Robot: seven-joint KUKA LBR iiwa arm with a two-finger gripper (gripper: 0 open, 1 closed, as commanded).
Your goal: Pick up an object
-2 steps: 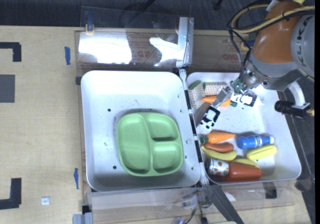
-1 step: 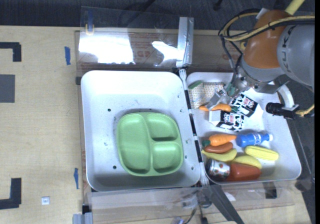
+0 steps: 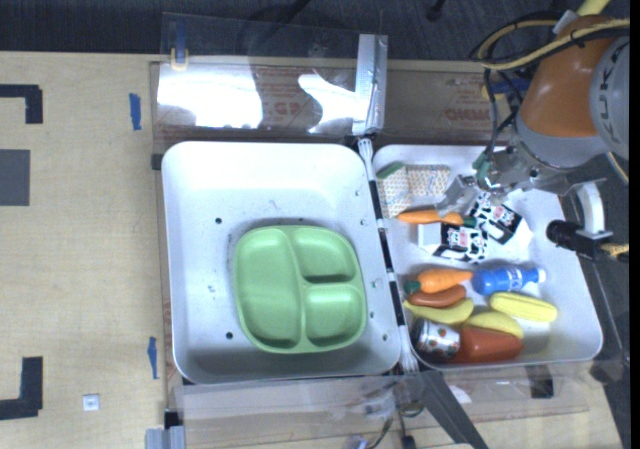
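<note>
1. The left bin [image 3: 190, 237] lay beside the right bin [image 3: 580, 322], the two touching along a middle divider.
2. The grey arm [image 3: 575, 102] with its orange band reached in from the right, over the far part of the right bin.
3. A green divided plate [image 3: 298, 287] sat in the left bin, towards its near side.
4. The gripper [image 3: 478, 187] hung low over the far half of the right bin, just above a black-and-white patterned item [image 3: 480, 227] — whether its claw was apart or together could not be told.
5. A pile of toy food filled the near half of the right bin: a blue bottle [image 3: 508, 279], a yellow banana [image 3: 522, 308], a red pepper [image 3: 490, 342], an orange carrot [image 3: 443, 282] and a tin can [image 3: 437, 339], all touching or nearly so.
6. A second orange piece [image 3: 418, 217] lay just left of the gripper, near the divider.
</note>
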